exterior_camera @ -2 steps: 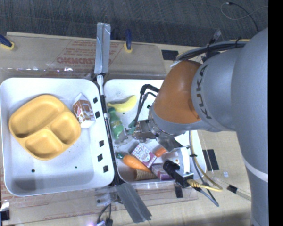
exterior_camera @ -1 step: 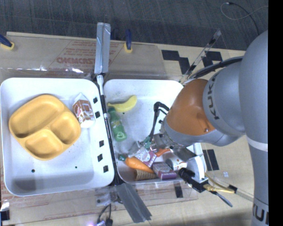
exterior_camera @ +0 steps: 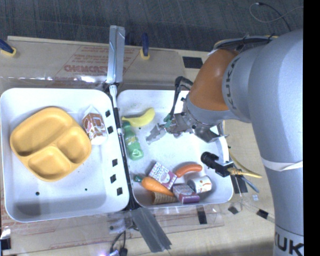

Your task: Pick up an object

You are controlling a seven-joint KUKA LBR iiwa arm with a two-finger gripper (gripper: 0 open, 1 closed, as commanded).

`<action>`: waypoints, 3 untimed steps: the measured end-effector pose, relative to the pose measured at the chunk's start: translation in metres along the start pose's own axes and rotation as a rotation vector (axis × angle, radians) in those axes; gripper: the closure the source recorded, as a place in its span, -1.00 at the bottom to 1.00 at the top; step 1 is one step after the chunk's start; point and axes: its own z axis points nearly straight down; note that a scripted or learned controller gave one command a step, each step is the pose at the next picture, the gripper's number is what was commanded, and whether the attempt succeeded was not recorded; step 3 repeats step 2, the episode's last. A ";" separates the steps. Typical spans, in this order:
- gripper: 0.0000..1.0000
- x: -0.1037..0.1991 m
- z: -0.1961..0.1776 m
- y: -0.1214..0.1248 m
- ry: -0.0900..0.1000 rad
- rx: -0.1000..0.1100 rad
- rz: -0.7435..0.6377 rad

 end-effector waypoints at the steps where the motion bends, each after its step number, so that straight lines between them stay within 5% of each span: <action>1: -1.00 0.003 0.042 0.053 -0.012 -0.009 -0.217; 2: -1.00 0.053 -0.054 0.035 -0.001 0.000 -0.098; 3: -1.00 0.053 -0.054 0.035 -0.001 0.000 -0.098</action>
